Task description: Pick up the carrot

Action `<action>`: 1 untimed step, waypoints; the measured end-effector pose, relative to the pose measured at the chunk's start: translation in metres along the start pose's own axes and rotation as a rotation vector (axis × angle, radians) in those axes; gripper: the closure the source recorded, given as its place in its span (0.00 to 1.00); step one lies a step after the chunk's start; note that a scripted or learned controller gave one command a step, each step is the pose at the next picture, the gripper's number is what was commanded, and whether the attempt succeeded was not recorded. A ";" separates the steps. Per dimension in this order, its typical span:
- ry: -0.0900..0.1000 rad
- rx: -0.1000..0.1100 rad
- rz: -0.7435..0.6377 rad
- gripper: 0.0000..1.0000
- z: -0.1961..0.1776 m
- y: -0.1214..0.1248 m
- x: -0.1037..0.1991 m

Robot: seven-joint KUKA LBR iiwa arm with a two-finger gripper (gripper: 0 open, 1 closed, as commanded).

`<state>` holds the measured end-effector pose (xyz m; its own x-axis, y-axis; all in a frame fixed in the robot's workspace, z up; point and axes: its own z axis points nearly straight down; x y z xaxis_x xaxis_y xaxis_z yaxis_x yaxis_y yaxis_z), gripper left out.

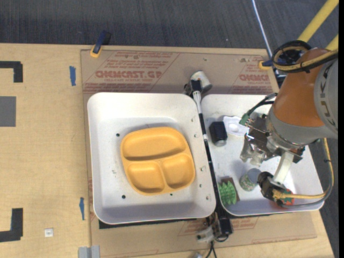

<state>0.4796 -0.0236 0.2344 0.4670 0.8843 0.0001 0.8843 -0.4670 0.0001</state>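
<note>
Cardboard [161,69] under your bins reads CHEMCAST in red print, while the gripper [257,153] hangs in the right bin [309,168], its state untellable, carrot not identifiable.

Yellow divided plate [157,158] lying in the middle of the left white bin [102,144]. Over in the right bin [309,168]: small black block [217,133] near the dividing edge, green studded brick [228,191] at the near left corner, small round greyish piece [248,180] just beside it. Brown cardboard sheet [145,71] beneath both bins.
</note>
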 end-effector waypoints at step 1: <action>0.000 0.005 -0.027 1.00 0.019 -0.027 0.057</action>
<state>0.4820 0.0393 0.2158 0.4431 0.8965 -0.0003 0.8965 -0.4431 -0.0045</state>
